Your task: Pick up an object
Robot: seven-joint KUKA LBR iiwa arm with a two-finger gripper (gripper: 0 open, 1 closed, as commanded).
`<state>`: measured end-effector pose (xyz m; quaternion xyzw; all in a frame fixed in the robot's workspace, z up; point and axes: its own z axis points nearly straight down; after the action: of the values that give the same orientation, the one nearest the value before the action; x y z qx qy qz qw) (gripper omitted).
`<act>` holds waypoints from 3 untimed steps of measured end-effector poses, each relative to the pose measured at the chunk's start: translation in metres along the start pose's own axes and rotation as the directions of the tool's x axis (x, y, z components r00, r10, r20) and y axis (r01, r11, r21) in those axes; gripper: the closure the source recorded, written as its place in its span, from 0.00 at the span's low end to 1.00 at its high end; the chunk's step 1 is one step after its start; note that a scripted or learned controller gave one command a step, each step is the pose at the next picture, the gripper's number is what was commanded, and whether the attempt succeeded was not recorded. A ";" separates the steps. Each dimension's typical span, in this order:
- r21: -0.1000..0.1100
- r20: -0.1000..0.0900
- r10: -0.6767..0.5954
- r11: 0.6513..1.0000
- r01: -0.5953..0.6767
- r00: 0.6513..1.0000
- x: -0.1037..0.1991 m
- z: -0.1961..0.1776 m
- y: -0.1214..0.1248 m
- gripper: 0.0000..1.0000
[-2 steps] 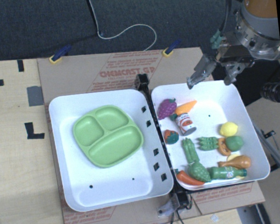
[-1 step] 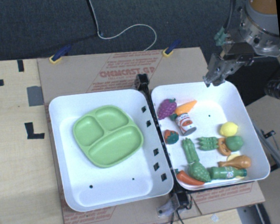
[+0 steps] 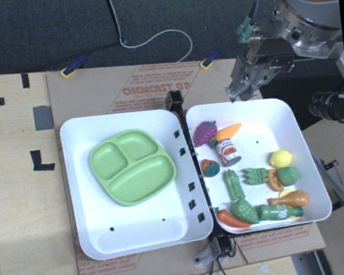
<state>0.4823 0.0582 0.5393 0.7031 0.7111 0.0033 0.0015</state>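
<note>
Approach step, nothing picked yet. Gripper point(image 3: 242, 90) hangs at upper right of frame, just above the far rim of the right bin point(image 3: 293, 120); can't tell how far it's open, no item seen in it. Candidate objs all sit in that bin, centre-right to lower right: purple grapes point(image 3: 204, 132), small can point(image 3: 228, 151), lemon point(image 3: 280, 158), green bottle point(image 3: 279, 212). Left bin point(image 3: 79, 193) has a green divided plate point(image 3: 133, 166). Next, likely: pick one target, e.g. grapes/can nearest, move in over it, descend, close.
</note>
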 end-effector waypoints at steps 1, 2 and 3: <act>0.013 0.004 0.012 1.000 -0.012 1.000 -0.025 0.057 0.000 1.00; 0.002 0.001 0.005 1.000 -0.005 1.000 0.025 0.002 0.002 1.00; 0.014 0.004 0.005 1.000 -0.005 1.000 0.078 0.065 0.001 1.00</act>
<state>0.4831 0.1362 0.4741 0.7048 0.7094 -0.0031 -0.0021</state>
